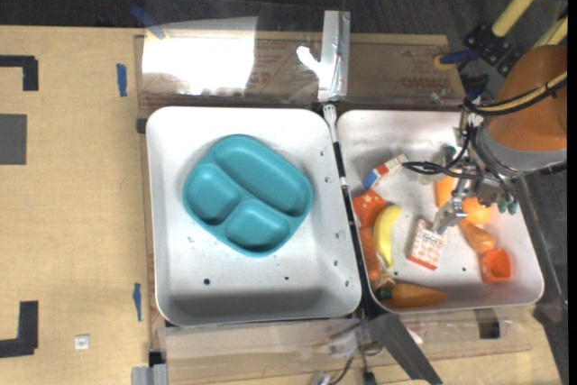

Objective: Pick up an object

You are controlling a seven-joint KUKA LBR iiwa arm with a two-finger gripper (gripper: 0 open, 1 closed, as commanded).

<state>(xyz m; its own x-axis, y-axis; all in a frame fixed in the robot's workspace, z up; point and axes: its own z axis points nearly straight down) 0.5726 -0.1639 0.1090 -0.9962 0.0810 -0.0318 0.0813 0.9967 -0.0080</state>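
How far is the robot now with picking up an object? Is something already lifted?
Nothing looks lifted yet. The gripper is down in the right bin, over the small white and red packet, but no object shows between its fingers. The banana, the carrot and the orange cup lie in that bin. The teal divided plate sits in the left bin. Grasping and lifting are left.

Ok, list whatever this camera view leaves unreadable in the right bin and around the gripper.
- Gripper: wrist and cables above it hide whether its fingers are open or shut.
- Orange objects by the gripper: partly covered by it; contact unclear.
- Small white packet: print too small to read.
- Items along the right bin's left wall beside the banana: crowded together, kinds uncertain.
- Arm: cut off at the right edge.
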